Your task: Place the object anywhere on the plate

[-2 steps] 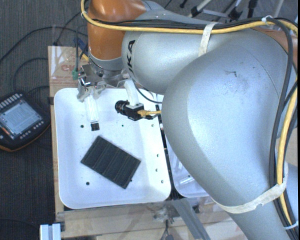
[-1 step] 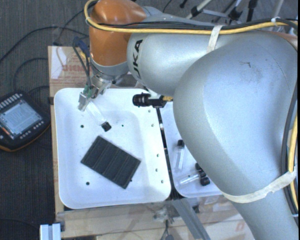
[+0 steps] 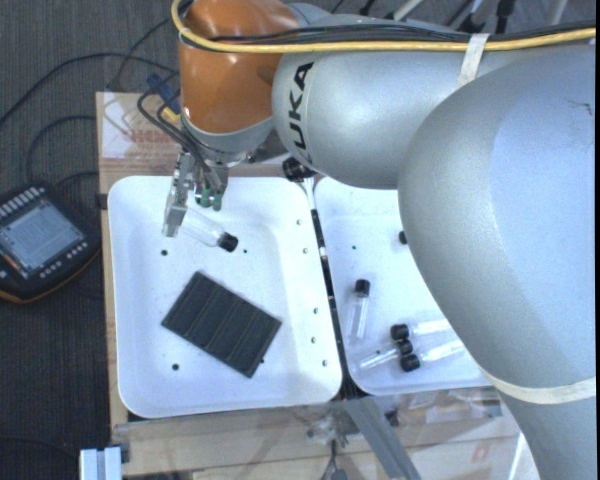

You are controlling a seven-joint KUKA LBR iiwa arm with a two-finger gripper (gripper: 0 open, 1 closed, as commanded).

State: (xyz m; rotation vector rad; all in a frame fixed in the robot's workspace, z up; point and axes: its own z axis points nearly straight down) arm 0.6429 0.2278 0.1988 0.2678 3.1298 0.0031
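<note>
Okay, I see two-finger gripper (image 3: pixel 185 208) upper left of frame over left white bin (image 3: pixel 140 368) | fingers look nearly closed, can't tell if gripping | clear plastic vial with black cap (image 3: pixel 210 235) touching fingertip, lying on bin floor | dark ribbed rectangular plate (image 3: pixel 221 324) lower down, apart from vial | more black-capped vials (image 3: pixel 405 348) in right bin (image 3: pixel 370 218)

**Gloss, ribs and clear plastic**

My arm (image 3: pixel 460 148) wears smooth, satiny grey shell and a glossy orange band (image 3: pixel 225 58). The bins (image 3: pixel 130 298) look like shiny white plastic. The plate (image 3: pixel 221 324) is matt, dark, ribbed. The vials (image 3: pixel 205 233) are clear plastic, capped black.
</note>
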